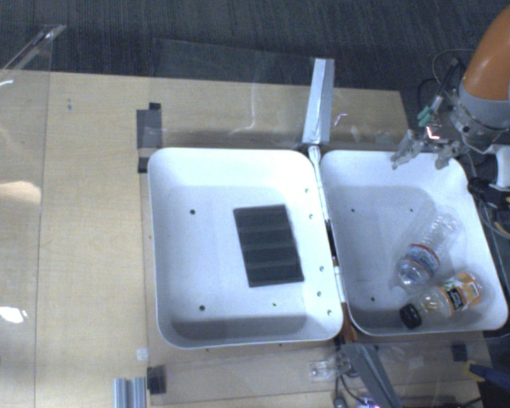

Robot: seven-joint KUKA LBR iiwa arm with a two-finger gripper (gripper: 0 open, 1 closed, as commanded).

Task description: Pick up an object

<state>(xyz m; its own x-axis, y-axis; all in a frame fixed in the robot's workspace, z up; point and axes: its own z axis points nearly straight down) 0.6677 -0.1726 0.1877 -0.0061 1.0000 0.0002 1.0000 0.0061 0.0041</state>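
Two bottles lie close together in the near right corner of the right bin. The clear water bottle lies at a slant, its blue-labelled end toward the middle of the bin floor. Just beside it, nearer the front wall, lies a small amber bottle with a yellow label and a black cap pointing left. The two seem to touch or nearly so; the exact contact is hard to make out. The rest of this bin's floor is bare white.

The left bin holds a flat dark ribbed pad near its middle, well apart from the bottles and walled off by both bins' rims. A grey upright post stands at the far end between the bins.

The gripper hangs over the far right corner of the right bin, well away from both bottles. Its two thin fingers are spread apart, with nothing between them. Cables run along the bench's right side beside the bin.
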